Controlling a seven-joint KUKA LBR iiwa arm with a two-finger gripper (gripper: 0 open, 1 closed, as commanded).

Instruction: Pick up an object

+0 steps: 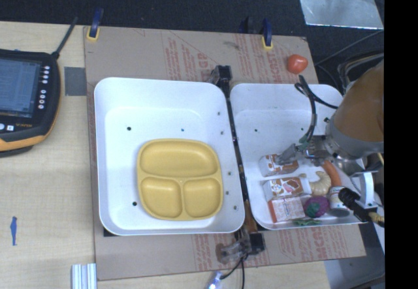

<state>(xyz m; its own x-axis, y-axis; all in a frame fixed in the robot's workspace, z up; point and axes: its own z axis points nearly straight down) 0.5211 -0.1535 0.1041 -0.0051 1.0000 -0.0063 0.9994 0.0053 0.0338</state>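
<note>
A cluster of small objects [302, 193], among them food packets, a purple ball and an orange piece, lies in the near part of the right bin [261, 108]. The left bin [124, 111] holds a yellow divided plate [179, 178]. Both bins sit on cardboard [189, 53] over the wooden counter [39, 216], with a tablet controller [23, 98] at left and a red ball [297, 63] behind. The arm [359, 115] leans in from the right, its tool [290, 156] low over the packets; whether it is open or closed, I cannot tell.
</note>
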